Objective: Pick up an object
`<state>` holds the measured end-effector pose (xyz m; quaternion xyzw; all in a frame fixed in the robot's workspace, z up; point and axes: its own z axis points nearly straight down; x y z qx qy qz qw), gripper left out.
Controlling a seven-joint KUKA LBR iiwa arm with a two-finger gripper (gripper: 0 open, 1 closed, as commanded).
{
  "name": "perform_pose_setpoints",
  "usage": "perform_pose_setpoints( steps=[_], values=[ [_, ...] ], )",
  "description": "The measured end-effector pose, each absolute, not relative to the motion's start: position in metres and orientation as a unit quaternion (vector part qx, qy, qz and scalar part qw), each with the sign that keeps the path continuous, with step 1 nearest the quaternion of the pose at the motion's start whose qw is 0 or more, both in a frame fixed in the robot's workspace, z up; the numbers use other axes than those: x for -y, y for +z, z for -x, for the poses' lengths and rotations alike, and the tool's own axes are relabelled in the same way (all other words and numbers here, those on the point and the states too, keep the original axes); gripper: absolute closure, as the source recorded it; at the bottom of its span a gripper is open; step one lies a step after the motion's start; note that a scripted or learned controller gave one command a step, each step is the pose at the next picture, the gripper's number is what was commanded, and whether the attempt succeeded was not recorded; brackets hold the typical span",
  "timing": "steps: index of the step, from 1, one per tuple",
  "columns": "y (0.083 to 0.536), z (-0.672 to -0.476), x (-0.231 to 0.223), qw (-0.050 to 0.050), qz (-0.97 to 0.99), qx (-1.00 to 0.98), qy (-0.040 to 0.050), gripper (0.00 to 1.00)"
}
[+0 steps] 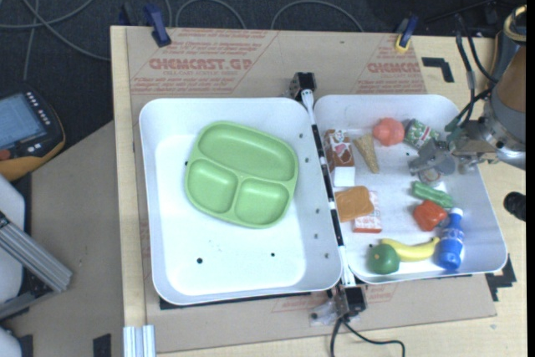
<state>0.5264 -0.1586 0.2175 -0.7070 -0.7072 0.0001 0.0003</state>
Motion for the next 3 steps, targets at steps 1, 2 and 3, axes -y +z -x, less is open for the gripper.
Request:
perform_pose_setpoints(
  steps=[1, 2, 3],
  values=[
    [0.094, -0.533, 0.209, 0.000, 0.707, 0.707, -0.0001, 0.00],
    [0.085, -0.667, 0.195, -0.001, 0.706, 0.708, -0.0005, 0.00],
    [0.097, -0.668, 0.196, -0.004, 0.706, 0.708, -0.0006, 1.00]
  ],
)
